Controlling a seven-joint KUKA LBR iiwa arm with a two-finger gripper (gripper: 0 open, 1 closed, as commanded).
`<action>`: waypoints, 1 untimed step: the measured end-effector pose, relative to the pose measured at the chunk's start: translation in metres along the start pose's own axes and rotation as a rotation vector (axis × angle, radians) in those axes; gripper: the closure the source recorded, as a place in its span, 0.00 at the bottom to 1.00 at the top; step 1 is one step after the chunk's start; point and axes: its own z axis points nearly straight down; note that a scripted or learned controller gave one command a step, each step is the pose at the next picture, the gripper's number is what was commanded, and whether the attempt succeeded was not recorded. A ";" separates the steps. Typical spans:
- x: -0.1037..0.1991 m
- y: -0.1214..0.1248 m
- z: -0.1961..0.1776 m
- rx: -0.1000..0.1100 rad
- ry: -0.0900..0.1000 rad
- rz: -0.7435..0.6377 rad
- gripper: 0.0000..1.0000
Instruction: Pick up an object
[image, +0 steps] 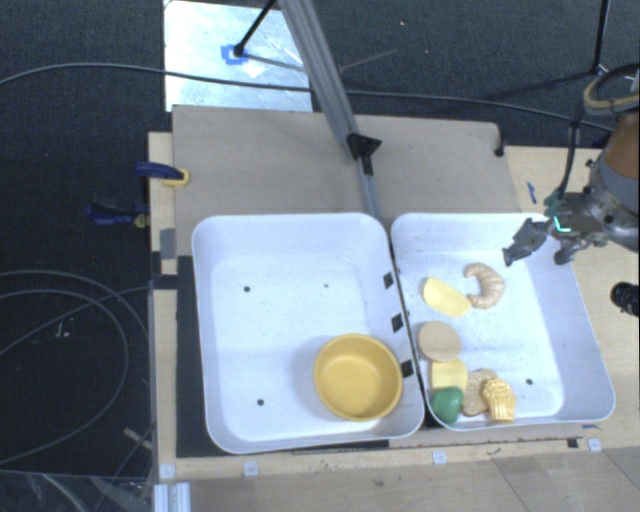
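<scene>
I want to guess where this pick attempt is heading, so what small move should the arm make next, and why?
Probably a short move left and down toward the croissant. The gripper hangs open over the upper right part of the right bin with nothing between its fingers, and the croissant is the nearest item, lying apart from the crowded cluster at the bin's lower edge.

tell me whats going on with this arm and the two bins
A robot arm reaches in from the right, its gripper open above the upper right part of the right bin, holding nothing. That bin holds small food-like pieces: a tan croissant, a pale yellow piece, a round tan disc, a yellow block, a green piece and a corn cob. The left bin holds a yellow bowl. Nothing has been picked up yet.
</scene>
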 end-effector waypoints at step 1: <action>0.000 0.000 0.000 -0.001 0.000 0.000 0.00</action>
